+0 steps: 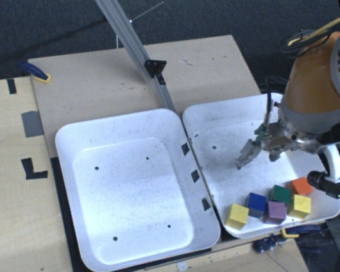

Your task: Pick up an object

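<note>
From above, the grey two-finger gripper [251, 154] hangs over the right shallow white plastic bin [220, 123], fingers spread apart and holding nothing. The small coloured cubes [270, 204] cluster along that bin's near edge, nearer than the jaws and apart from them.

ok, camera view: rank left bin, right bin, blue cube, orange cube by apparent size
1. left bin
2. right bin, arm covers part of it
3. blue cube and orange cube: look alike, and the orange one is partly hidden, so no ranking.
</note>
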Action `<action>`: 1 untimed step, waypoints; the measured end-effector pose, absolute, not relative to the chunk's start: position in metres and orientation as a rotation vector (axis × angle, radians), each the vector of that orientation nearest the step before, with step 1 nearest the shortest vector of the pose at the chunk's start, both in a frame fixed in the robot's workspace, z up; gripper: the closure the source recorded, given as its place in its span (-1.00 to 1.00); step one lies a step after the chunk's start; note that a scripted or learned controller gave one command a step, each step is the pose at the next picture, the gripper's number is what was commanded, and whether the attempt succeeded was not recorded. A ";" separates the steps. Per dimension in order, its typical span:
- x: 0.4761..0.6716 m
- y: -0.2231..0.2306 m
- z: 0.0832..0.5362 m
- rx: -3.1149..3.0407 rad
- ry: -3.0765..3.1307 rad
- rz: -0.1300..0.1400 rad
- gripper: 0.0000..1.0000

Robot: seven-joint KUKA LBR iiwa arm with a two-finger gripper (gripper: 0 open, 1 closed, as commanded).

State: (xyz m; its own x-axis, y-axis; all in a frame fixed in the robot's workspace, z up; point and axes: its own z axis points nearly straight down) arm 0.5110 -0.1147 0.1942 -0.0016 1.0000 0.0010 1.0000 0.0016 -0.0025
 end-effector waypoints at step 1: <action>0.511 -0.115 0.194 -2.218 -2.222 0.001 -1.00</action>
